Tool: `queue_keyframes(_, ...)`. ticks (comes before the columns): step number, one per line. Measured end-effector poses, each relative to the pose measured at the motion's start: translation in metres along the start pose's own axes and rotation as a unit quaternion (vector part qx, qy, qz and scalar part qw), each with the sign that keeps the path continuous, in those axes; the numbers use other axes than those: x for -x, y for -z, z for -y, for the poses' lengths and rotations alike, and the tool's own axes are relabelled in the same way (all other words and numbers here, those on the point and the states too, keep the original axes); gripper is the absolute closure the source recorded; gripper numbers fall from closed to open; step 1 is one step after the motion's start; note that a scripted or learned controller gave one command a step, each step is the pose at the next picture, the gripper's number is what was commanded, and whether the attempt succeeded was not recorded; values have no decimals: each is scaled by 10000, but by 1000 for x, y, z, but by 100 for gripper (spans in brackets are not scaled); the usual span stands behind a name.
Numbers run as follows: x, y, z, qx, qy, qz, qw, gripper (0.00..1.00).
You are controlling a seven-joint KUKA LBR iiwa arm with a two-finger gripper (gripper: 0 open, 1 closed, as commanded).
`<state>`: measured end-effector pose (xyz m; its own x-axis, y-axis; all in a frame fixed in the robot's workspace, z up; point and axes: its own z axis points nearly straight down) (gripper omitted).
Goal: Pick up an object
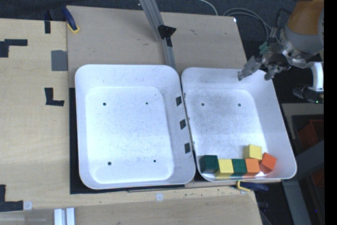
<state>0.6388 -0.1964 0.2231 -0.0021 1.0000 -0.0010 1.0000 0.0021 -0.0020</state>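
Observation:
Several small blocks lie in a row along the front edge of the right bin: a dark green block, a yellow block, a green block and an orange block. A second yellow block and an orange-red block sit at the row's right end. My gripper hovers above the bin's far right corner, well away from the blocks. It is open, with nothing between its fingers.
The left bin sits directly beside the right one. A slanted metal pole runs from the top down to the gap between the bins. A blue and yellow clamp sits on the bench's far left, and white cables lie behind.

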Motion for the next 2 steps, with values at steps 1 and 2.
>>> queue_keyframes(1, -20, -135, 55, -25, -3, -11, 10000, 0)
queue_keyframes(2, 12, -132, 129, -25, -37, -1, 10000, 0)
